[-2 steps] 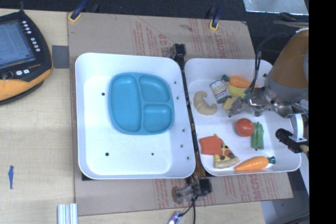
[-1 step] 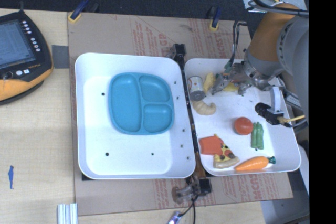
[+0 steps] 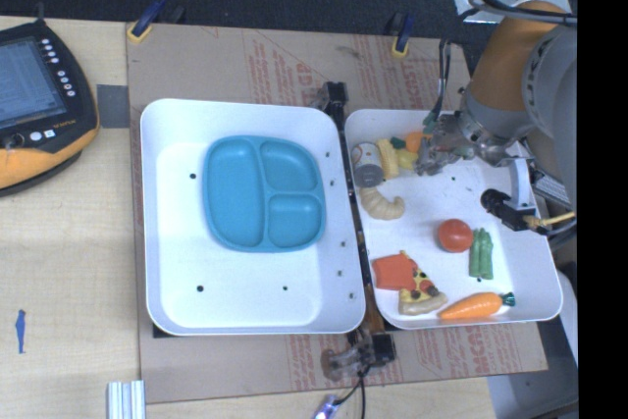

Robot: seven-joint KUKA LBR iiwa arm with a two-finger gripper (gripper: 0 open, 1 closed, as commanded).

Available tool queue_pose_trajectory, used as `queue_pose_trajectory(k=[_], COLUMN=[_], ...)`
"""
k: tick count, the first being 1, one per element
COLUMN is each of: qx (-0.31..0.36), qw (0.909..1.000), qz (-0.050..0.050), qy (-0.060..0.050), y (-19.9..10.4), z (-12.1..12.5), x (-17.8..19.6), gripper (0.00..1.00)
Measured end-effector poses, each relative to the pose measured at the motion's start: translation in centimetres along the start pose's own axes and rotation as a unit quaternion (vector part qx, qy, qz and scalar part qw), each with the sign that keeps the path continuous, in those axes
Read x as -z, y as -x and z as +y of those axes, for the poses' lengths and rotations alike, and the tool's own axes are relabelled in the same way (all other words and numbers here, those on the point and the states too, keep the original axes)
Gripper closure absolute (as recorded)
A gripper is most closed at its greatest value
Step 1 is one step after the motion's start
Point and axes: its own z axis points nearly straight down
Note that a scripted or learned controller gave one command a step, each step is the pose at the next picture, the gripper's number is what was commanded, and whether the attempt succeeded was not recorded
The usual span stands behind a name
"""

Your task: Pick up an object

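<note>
Camera view: the hand point(image 3: 433, 155) hangs low over the far end of the right bin point(image 3: 525, 309), and I cannot tell its state. Just beside it lie a corn cob point(image 3: 388, 158) and a small orange piece point(image 3: 413, 142); a tomato point(image 3: 453, 235) sits nearer the camera. Judged step: closing in on a pick. Next it needs a straight descent onto one piece.

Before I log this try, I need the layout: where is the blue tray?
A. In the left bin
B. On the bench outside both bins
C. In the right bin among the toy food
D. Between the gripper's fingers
A: the blue tray lies flat in the left bin, while the toy food, such as the tomato and carrot, sits in the right bin.
</note>
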Motion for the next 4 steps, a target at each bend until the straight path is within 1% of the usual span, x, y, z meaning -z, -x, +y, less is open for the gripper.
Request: queue_pose_trajectory(k=[1, 2, 3, 4], qx=[0.000, 0.001, 0.001, -0.001], qw=[1.0000, 1.0000, 1.0000, 1.0000], qz=[0.000, 0.000, 0.000, -0.001], qy=[0.000, -0.001, -0.001, 0.003], y=[0.0, 0.0, 0.0, -3.8], z=[0.0, 0.0, 0.0, 1.9], x=[0.0, 1.0, 1.0, -1.0], gripper=[0.00, 1.00, 0.00, 0.00])
